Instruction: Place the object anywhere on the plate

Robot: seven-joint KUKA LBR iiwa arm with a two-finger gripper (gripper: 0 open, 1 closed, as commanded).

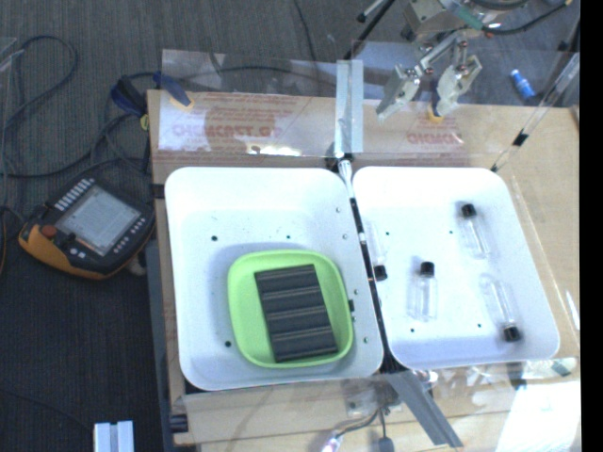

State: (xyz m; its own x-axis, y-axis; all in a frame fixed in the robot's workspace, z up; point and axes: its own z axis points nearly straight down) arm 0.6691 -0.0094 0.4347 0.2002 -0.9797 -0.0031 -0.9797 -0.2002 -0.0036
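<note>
Ribbed dark grey block (296,313), rectangular with raised bars across its top, lies on the lime-green plate (243,299) in the left bin (198,252). One block, one plate. Four clear vials with black caps lie in the right bin (443,215): one (470,228) near the far side, one (423,288) in the middle, one (499,307) near the right wall, one (374,252) along the left wall. Gripper (420,97) hangs above the tabletop (546,158) behind the right bin, its fingers (396,92) spread apart, holding and touching nothing.
</note>
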